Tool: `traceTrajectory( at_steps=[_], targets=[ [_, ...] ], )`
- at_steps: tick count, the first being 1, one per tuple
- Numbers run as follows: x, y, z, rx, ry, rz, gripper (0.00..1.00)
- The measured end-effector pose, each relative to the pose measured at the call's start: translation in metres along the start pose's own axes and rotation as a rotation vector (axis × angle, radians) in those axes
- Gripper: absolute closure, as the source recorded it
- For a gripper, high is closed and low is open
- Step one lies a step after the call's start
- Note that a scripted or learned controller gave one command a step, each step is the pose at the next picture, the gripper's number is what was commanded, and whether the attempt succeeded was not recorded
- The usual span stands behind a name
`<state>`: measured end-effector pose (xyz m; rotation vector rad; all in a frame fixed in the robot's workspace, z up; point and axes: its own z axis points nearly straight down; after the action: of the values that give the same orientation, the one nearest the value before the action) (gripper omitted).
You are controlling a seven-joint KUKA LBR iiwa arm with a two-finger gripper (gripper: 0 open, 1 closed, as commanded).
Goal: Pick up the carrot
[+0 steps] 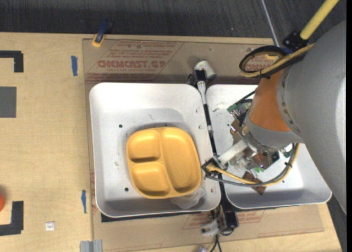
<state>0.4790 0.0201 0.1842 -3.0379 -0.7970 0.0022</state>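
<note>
The big grey arm [308,97] with the orange band reaches down into one white bin [311,190]. Its hand [235,163] sits low in that bin, close to the wall it shares with the other bin [110,108]. I cannot tell if the hand is apart or together, because the arm and some wires [234,177] are in the way. Just past that wall from the hand lies a yellow plate [163,160] with three parts. A small brown bit [258,189] pokes out just under the hand. I cannot tell where the carrot is.
</note>
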Motion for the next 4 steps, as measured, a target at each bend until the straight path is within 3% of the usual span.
traceTrajectory(
  at_steps=[1, 2, 3, 4],
  targets=[
    [-0.003, 0.006, 0.000, 0.001, 0.000, 0.289, 1.00],
    [0.001, -0.001, 0.000, 0.001, -0.001, 0.310, 1.00],
    [0.023, -0.041, 0.000, 0.001, 0.000, 0.308, 1.00],
    [0.030, -0.052, -0.021, 0.000, 0.001, 0.313, 1.00]
  ],
)
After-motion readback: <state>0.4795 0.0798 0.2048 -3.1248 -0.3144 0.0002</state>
